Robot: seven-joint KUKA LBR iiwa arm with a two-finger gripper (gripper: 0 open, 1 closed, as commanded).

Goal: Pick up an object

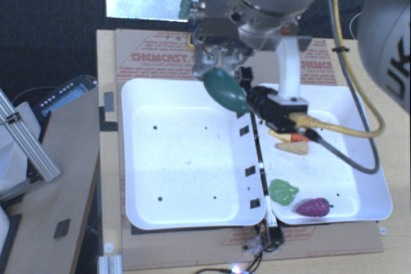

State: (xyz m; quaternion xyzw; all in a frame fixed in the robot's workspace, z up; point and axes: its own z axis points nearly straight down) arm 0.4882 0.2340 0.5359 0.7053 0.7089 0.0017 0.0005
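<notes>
The gripper (pixel 221 74) hangs above the divider between the two white bins (pixel 192 215), and a dark green oval object (pixel 226 90) appears pinched at its tip, though the fingers themselves are hard to make out. In the bin right of that divider lie a green leaf-shaped piece (pixel 282 191), a purple berry-like piece (pixel 313 206) and a tan cone-shaped piece (pixel 293 147).

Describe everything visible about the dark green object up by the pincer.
The dark green object is a smooth, rounded oval with a slight sheen, possibly plastic. It sits tilted just below the pincer, raised over the top edge of the left bin near the divider. Whether the pincer actually grips it cannot be told.
</notes>
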